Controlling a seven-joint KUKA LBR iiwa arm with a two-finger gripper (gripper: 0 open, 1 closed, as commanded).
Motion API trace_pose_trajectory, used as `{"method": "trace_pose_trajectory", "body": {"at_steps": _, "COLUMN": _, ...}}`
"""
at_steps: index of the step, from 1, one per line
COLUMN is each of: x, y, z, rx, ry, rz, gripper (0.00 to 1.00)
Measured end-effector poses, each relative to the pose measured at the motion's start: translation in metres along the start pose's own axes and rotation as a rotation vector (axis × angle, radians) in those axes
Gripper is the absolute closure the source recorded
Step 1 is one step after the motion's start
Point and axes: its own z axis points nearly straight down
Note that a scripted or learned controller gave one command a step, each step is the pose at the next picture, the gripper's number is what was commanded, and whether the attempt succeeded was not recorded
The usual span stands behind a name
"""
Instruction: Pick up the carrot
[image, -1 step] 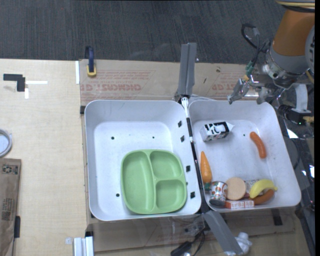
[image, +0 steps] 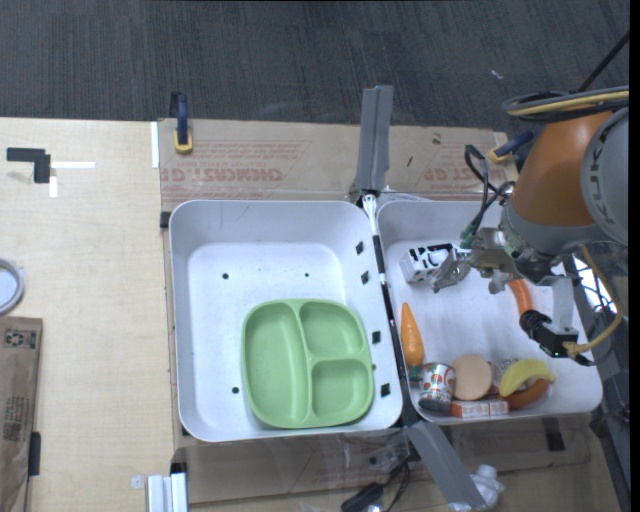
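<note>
The carrot (image: 411, 333) is orange with a pointed tip and lies lengthwise against the left wall of the right bin (image: 574, 396). My gripper (image: 472, 279) hangs over the back middle of that bin, up and to the right of the carrot and apart from it. Its fingers (image: 447, 276) are spread open with nothing between them. A second small orange piece (image: 519, 296) shows just right of the gripper; I cannot tell what it is.
A white box with black print (image: 427, 259) lies left of the gripper. Along the right bin's front edge sit a small can (image: 437, 380), a round tan item (image: 472, 377), a banana (image: 525, 376) and a red packet (image: 478, 408). The left bin (image: 200, 300) holds a green divided plate (image: 307, 363).
</note>
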Motion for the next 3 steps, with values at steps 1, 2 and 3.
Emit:
{"method": "trace_pose_trajectory", "body": {"at_steps": 1, "x": -0.051, "y": 0.059, "z": -0.03, "rx": -0.003, "ry": -0.001, "rz": 0.123, "gripper": 0.0}}
{"method": "trace_pose_trajectory", "body": {"at_steps": 2, "x": -0.046, "y": 0.039, "z": -0.051, "rx": -0.002, "ry": 0.0, "rz": 0.268, "gripper": 0.0}}
{"method": "trace_pose_trajectory", "body": {"at_steps": 3, "x": -0.037, "y": -0.019, "z": 0.065, "rx": -0.001, "ry": 0.001, "rz": 0.28, "gripper": 0.0}}
